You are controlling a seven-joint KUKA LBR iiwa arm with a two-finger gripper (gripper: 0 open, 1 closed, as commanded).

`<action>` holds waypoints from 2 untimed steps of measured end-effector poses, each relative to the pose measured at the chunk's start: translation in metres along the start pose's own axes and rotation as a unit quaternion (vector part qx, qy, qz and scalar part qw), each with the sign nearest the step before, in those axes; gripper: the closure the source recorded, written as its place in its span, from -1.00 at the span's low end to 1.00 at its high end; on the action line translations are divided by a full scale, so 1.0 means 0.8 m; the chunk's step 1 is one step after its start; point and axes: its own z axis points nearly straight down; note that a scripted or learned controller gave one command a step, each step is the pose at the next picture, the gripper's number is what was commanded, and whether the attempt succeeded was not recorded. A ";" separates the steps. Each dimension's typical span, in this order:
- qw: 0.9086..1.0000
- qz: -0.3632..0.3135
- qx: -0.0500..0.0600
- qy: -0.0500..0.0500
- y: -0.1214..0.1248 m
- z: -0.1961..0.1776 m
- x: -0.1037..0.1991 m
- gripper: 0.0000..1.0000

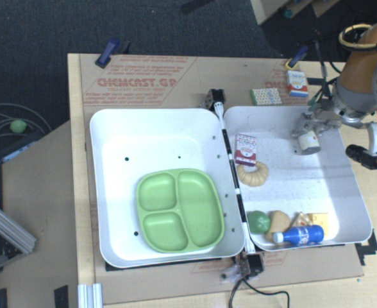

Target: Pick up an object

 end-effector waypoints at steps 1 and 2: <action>1.000 0.002 -0.001 -0.001 0.008 -0.099 0.089 1.00; 1.000 0.002 0.001 0.000 -0.052 -0.141 0.173 1.00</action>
